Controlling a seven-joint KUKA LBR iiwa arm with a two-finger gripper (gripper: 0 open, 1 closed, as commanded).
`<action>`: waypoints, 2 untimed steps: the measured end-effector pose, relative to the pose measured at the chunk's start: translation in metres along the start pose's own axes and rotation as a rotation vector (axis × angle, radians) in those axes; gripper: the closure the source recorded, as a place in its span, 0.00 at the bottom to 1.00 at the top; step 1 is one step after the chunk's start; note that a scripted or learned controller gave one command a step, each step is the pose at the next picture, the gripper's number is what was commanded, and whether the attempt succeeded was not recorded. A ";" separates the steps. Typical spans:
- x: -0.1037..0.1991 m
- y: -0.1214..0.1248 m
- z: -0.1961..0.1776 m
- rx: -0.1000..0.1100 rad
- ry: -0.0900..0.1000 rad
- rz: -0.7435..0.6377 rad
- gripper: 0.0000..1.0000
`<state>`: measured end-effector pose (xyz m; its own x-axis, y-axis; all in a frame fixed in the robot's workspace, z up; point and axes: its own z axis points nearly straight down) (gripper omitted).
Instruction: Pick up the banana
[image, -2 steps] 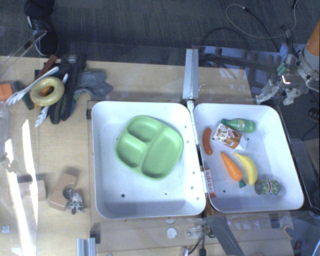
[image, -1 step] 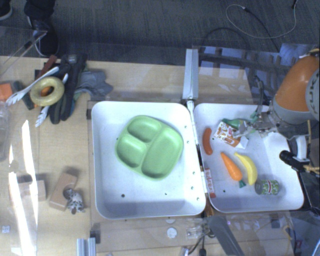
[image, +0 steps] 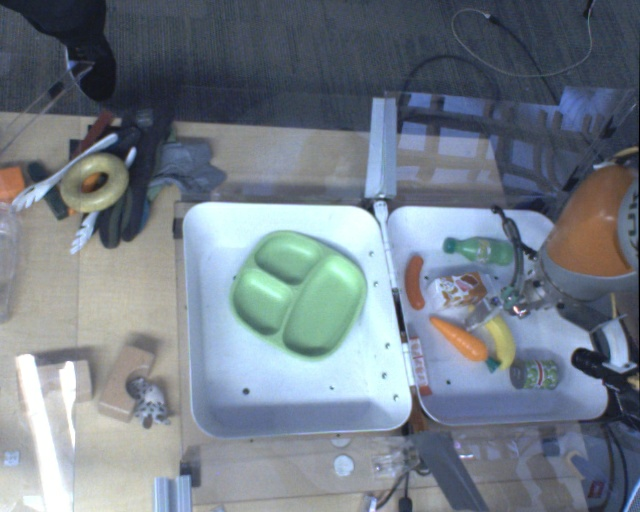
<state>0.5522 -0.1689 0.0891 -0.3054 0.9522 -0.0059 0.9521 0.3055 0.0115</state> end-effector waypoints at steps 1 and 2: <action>-0.001 0.004 -0.013 -0.010 -0.004 -0.001 1.00; 0.018 0.026 -0.092 0.003 0.001 0.305 1.00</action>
